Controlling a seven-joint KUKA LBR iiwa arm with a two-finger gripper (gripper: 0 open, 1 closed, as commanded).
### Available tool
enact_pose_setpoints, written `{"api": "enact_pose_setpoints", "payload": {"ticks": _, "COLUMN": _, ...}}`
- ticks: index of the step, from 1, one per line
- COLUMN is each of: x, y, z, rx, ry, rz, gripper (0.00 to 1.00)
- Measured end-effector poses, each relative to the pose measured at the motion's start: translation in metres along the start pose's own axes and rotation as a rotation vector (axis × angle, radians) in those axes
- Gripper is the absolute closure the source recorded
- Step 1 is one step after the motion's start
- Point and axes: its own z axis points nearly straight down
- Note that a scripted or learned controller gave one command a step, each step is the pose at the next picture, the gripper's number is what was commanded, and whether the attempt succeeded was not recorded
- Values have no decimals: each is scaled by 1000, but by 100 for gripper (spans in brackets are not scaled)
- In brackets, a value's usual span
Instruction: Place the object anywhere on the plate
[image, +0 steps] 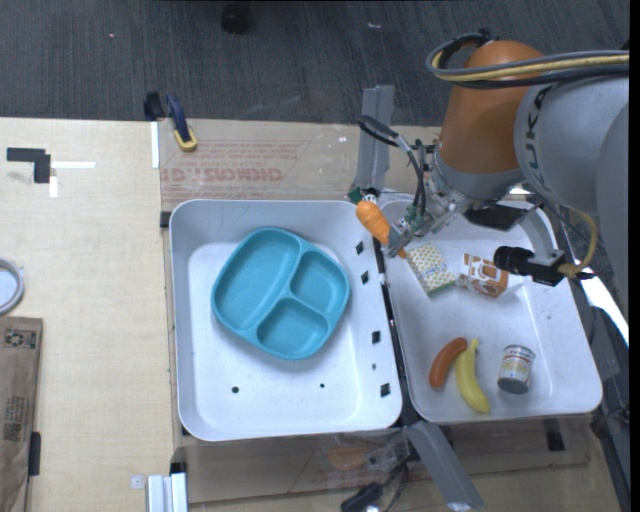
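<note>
the pincer hangs over the rim where the two bins meet, near the back of the bench, and it is clamped on a carrot: the orange body with its green top sits between the fingers, tilted, its leafy end pointing away toward the back. above and to the right of the pincer rises the arm, grey with an orange band; the letters "uk" of the maker's name can be read on its grey shell, the rest being cut off.

to the left of the pincer and a little nearer the camera lies the plate, a blue dish with three compartments, resting in the left bin. the carrot is apart from it, just beyond its upper right edge.

just to the right of the pincer, in the right bin, lies a small packet with a dotted pattern, and beyond that an orange and white carton; the print on both is too small to read. further toward the camera from the pincer lie a sausage and a banana, touching side by side, and a small tin just right of them, its label unreadable.

behind the left bin, left of the pincer, red mirrored lettering shows through a clear sheet, too faint to make out.
</note>
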Motion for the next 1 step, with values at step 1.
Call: {"api": "enact_pose_setpoints", "payload": {"ticks": 1, "x": 76, "y": 13, "z": -2, "rx": 0, "ry": 1, "rz": -12, "gripper": 100}}
